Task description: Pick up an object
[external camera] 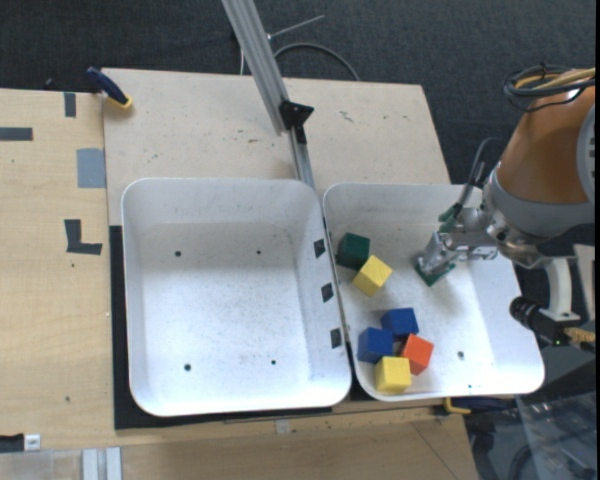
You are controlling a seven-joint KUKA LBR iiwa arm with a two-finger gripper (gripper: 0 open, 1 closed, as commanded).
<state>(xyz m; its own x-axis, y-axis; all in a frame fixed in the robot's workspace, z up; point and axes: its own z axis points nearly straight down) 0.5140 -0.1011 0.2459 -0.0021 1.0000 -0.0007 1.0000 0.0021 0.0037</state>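
Whether the jaws are spread or pressed together cannot be told; the metal two-finger gripper [435, 265] sits low over the right-hand shallow white plastic bin [500, 363], right of centre in the frame, with a small dark green bit at its tip that may be part of the tool. Nothing is clearly between its tips. The likely targets lie to its left and below: a dark green cube [353, 249] touching a yellow cube [373, 274], then a cluster of two blue cubes [388, 333], an orange cube [417, 351] and another yellow one [393, 373]. The left-hand white bin [140, 268] lies beside.
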